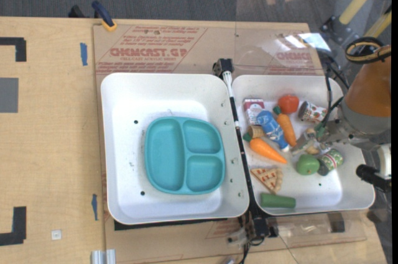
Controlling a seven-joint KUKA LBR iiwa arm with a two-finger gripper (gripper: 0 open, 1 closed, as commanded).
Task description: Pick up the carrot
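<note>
Right bin (357,194), arm low over its right side; end effector (318,135) grip state unclear; carrot (268,150) nearby

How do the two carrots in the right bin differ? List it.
The lower carrot looks fatter and lies nearly flat across the bin; the upper carrot looks slimmer and runs steeply up and down. The lower one lies above the pizza slice; the upper one rests beside a blue packet. Both are orange and tapered.
</note>
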